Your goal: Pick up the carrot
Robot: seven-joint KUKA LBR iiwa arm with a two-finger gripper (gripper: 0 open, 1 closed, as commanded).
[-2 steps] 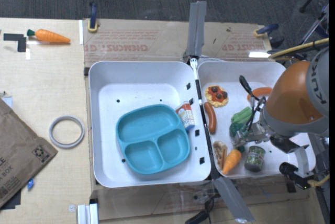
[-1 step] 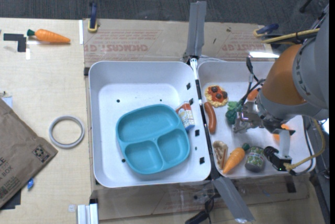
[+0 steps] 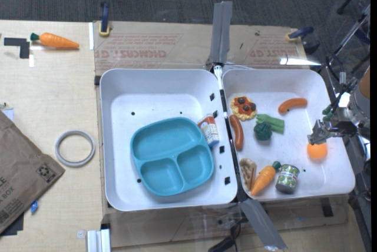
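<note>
We log a small orange toy carrot in the right white bin, beside a green jar. The grey two-finger gripper sits above an orange ball; we cannot tell its opening.

Desk: pale wood top, with a brown cardboard sheet laid under and behind the bins.

Directly on the desk:
- Left white bin and right white bin, side by side, touching along the middle.
- Toy carrot near the far left corner, lying flat, green end to the left.
- Black L-shaped mark just left of that carrot.
- Grey tape ring left of the left bin, apart from it.
- Brown cardboard box at the near left edge, tilted, close to the ring.
- Blue clamps and at the far edge of the cardboard sheet.
</note>
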